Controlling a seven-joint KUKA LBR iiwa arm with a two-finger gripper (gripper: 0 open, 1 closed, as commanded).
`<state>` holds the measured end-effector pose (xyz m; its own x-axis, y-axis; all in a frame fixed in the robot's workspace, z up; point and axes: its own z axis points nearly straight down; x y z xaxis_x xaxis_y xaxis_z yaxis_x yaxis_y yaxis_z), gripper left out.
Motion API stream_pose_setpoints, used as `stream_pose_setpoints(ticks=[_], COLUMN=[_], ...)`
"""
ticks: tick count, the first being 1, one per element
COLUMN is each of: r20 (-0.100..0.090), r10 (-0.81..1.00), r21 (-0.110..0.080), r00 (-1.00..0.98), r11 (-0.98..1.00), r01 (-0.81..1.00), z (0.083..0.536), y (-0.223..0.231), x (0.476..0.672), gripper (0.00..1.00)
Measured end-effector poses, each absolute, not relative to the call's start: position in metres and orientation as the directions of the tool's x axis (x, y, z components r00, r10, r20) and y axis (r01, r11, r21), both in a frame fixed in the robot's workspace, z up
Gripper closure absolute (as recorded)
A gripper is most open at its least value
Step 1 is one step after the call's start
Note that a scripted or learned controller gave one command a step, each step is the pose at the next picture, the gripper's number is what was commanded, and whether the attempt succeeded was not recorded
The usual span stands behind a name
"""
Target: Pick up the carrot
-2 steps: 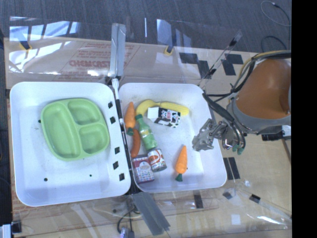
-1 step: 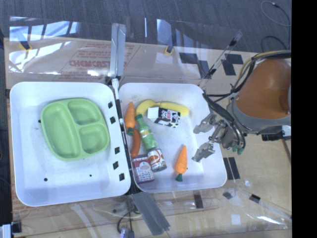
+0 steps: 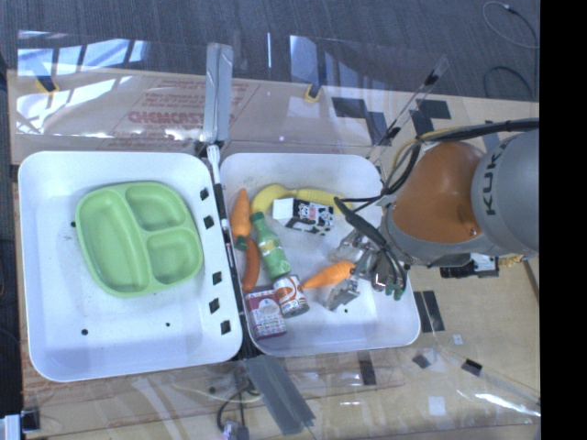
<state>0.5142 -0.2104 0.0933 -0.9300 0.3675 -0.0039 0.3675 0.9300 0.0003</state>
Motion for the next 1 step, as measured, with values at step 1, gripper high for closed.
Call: stream_pose_setpoints(ticks=[1], r20=[-0.003], r10=[0.363], r21=[0.001], r00=[-0.932], r11=[0.932], r01=[0.363], z=[0.0931], y=[-0.2084], x=[0.4791], gripper=[0.0])
